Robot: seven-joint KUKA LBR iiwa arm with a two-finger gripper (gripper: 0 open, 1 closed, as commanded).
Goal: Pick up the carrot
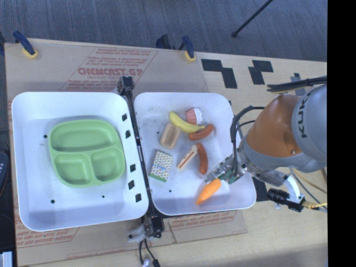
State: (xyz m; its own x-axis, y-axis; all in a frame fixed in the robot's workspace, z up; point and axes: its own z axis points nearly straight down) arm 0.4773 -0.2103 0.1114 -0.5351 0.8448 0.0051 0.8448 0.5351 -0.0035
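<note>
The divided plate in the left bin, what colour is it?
Light green, plain to see in the camera view: divided plate.

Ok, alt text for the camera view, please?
The grey-and-orange arm's gripper sits at the top end of the orange toy carrot, low in the right white bin. The left white bin holds a green divided tray.

We saw bright, even light; the two shallow white plastic bins [183,102] nearly glared, shadows stayed soft and short, and fine detail looked slightly blurred.
</note>
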